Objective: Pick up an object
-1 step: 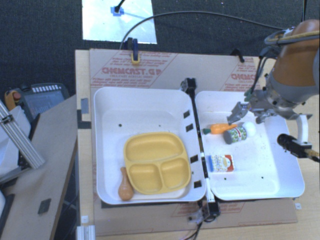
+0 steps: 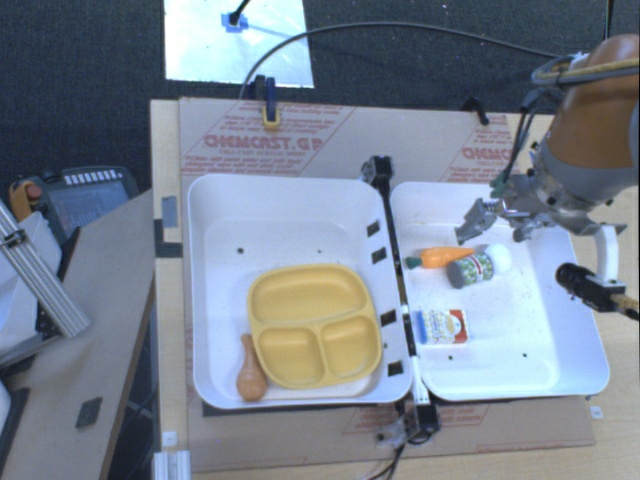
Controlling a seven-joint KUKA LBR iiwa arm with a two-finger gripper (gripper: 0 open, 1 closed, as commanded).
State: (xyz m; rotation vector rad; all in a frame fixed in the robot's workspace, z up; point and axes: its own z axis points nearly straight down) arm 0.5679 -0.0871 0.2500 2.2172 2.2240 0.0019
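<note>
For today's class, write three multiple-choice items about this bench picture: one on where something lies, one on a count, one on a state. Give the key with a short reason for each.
1. Where does the yellow divided tray lie?
A. In the left bin
B. In the right bin
C. On the cardboard behind the bins

2. How many objects lie in the right bin?
A. One
B. Three
C. Five

3. What is the state of the small bottle?
A. Standing upright
B. Lying on its side
C. Lifted clear of the bin

Key:
1 A, the tray rests on the floor of the left bin, with a wooden spoon beside it.
2 B, the toy carrot, the bottle and a small printed packet are there.
3 B, its long axis runs flat along the bin floor beside the carrot, with the gripper above and apart from it.
</note>
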